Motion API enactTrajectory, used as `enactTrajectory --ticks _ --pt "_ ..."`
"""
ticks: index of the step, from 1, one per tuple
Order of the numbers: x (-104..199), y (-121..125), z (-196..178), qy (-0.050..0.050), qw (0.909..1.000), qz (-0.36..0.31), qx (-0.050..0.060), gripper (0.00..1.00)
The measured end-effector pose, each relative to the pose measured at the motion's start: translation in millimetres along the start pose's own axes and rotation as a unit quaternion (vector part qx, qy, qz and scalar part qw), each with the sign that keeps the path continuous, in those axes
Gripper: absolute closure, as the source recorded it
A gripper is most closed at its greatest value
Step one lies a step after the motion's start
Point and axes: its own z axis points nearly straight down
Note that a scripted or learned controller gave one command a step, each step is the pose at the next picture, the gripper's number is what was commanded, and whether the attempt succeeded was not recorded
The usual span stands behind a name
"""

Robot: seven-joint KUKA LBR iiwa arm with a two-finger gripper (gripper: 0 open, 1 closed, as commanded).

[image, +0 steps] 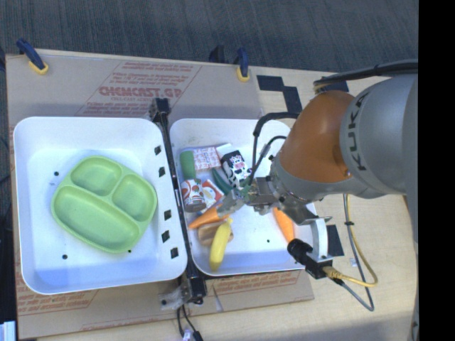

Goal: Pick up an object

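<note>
1. Gripper (238,201) hangs low in the right bin (213,128), over the toy pile; whether it is spread or pinching anything I cannot tell.
2. Banana (220,246) lies just below it, beside a carrot (284,225).
3. Green divided plate (104,202) sits in the left bin (28,190).

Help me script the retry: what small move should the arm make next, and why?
Probably lower straight down a little: the gripper hangs over the clutter in the right white bin, just above the yellow plastic banana and orange carrot-shaped toy. No grasp is visible.
</note>
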Motion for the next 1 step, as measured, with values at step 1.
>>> enactTrajectory --ticks 1 --pt "-29.1 100.4 94.9 -0.002 1.0000 0.000 -0.006 0.00"
